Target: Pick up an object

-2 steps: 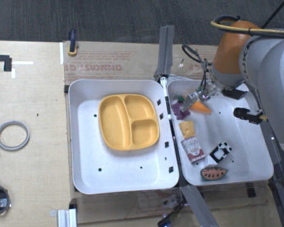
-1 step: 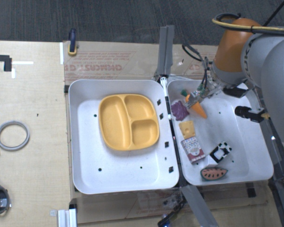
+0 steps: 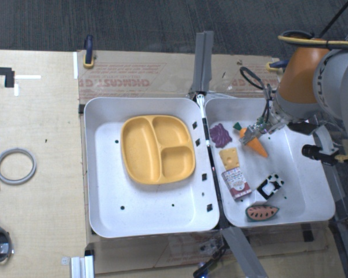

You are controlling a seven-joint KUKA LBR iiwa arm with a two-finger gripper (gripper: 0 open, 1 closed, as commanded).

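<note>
Two white bins (image 3: 104, 213) sit side by side on our bench. We see the gripper (image 3: 254, 135) low in the right bin, its fingers narrowed around the toy carrot (image 3: 257, 147), beside 1 purple grape bunch (image 3: 220, 134).

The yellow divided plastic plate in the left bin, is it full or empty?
Empty: the yellow divided plate shows bare yellow in all three compartments, sitting flat in the left white bin.

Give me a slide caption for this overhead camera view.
Tool low over toy carrot in right bin; yellow divided plate in left bin.
</note>
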